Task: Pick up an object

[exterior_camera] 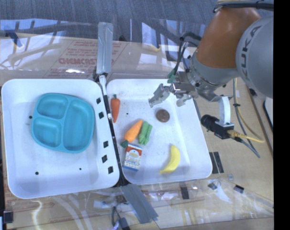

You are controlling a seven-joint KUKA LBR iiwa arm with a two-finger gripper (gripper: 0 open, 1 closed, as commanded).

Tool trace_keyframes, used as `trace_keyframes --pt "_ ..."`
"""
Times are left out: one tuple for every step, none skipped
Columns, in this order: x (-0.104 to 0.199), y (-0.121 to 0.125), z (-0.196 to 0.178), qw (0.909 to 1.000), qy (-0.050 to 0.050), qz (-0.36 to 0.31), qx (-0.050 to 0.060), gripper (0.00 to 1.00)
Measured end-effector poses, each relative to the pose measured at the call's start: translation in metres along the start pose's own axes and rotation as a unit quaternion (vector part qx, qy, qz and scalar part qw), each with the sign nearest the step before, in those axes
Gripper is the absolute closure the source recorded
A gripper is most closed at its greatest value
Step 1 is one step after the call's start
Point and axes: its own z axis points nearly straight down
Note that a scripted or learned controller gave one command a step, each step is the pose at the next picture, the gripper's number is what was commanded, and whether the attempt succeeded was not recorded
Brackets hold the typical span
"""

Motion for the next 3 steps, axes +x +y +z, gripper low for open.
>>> trace_keyframes --pt "0.007 0.004 0.188 0.9974 0.000 -0.072 -0.002 0.00" --pt "0.006 0.005 0.177 0.9973 -0.002 -0.074 -0.003 1.00" --pt "-0.016 0.029 0.078 0.9970 -0.001 -0.077 -0.003 1.00"
